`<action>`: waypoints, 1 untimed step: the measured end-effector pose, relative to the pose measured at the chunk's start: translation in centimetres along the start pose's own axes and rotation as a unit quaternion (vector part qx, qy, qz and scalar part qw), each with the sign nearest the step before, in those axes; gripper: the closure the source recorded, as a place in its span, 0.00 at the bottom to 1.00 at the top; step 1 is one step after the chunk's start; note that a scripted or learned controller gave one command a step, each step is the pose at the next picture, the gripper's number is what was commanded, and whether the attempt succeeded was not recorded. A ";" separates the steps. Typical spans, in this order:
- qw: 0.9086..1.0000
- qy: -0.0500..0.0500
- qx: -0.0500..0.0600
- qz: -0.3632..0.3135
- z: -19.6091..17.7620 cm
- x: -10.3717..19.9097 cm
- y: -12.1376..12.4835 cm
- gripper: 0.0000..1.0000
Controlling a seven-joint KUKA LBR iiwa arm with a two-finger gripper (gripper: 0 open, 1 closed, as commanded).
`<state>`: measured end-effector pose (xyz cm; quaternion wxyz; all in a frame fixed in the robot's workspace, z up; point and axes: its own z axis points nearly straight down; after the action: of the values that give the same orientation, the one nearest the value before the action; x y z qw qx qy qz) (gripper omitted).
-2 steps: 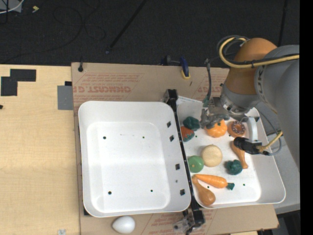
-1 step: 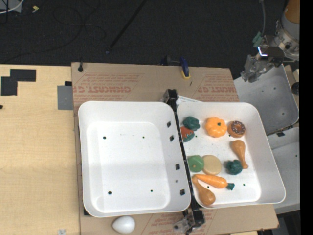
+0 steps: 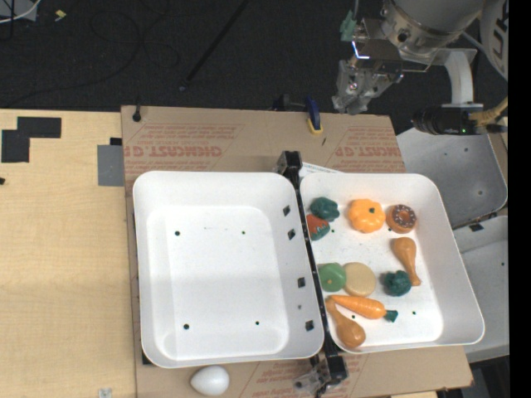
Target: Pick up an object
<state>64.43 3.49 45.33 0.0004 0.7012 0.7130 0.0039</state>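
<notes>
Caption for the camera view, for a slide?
Gripper poised above the bench behind the right bin of toy food; white egg lies outside the bins.

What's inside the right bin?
The right bin holds toy food: a pumpkin, donut, drumstick, carrot and others. Some overlap, hiding parts.

Printed text on the cardboard

Red lettering resembling "CHEMCAST" is being shown upside down, repeated, on the cardboard sheet (image 3: 224, 143) beneath the bins; further print is being hidden.
</notes>
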 end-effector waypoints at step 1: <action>1.000 -0.002 0.000 0.006 -9.0 4.3 0.1 1.00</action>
<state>64.38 7.78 54.37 0.0018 0.7051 0.7091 0.0032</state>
